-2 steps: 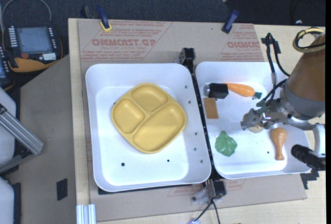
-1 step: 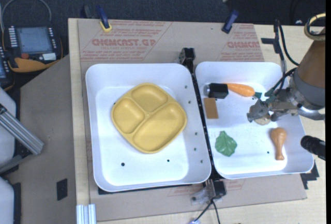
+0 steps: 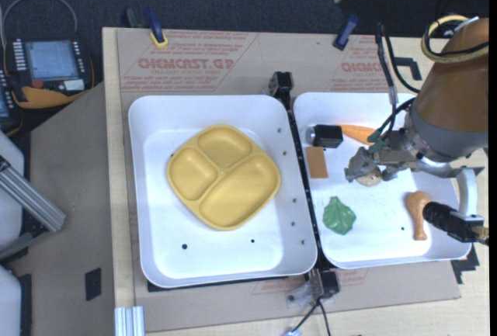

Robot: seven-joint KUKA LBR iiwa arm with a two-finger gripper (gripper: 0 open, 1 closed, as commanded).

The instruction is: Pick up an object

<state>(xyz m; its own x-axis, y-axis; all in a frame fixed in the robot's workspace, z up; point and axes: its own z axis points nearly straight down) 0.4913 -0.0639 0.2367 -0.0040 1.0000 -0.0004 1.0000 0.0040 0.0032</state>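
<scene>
My gripper [image 3: 363, 170] is low over the middle of the right bin [image 3: 388, 249], reaching in from the right. Under its tip a small pale object [image 3: 372, 179] shows partly; I cannot tell if it is held. An orange carrot [image 3: 356, 133] lies just behind the gripper, with a black block [image 3: 326, 136] to its left. A brown rectangular piece [image 3: 316, 163] lies by the bin's left wall. A green leafy piece [image 3: 338, 216] sits nearer the front. A tan, bone-like piece [image 3: 418, 212] lies at the right, partly behind the arm.
The left bin [image 3: 155, 233] holds a yellow divided plate [image 3: 224, 175] in its middle. A black clamp [image 3: 280, 83] sits at the back between the bins. The arm's grey body [image 3: 454, 109] covers the right bin's back right corner.
</scene>
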